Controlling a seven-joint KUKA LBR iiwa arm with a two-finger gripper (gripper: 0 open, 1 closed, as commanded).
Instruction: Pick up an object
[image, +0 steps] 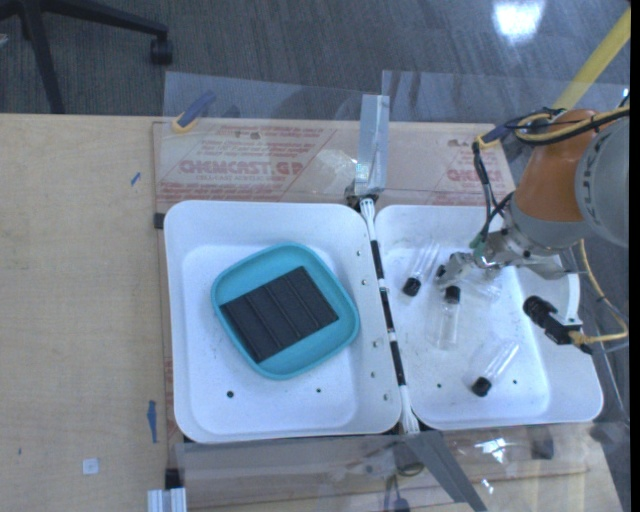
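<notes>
I see the grey arm with its orange band (548, 180) reaching in from the right, over the right shallow white bin (570, 400). Its claw (470, 264) hangs low over the far part of that bin, and I cannot tell how it is set, because the end is small and blurry from up here.

In the right bin lie a few clear little tubes with black caps. One clear tube (424, 268) lies just left of the claw, with its black cap toward the near side. Another clear tube (449, 316) sits in the middle of the bin, close below the claw. A third clear tube (495, 366) lies nearer to me, tilted, with its cap at the near left end. I see none of them in the claw's grip.

The left shallow white bin (190, 400) holds a light blue square plastic tray (232, 285) (it sits a bit turned), and a dark ribbed pad (278, 313) lies inside it. Both bins rest on the pale wooden table (75, 300).
</notes>
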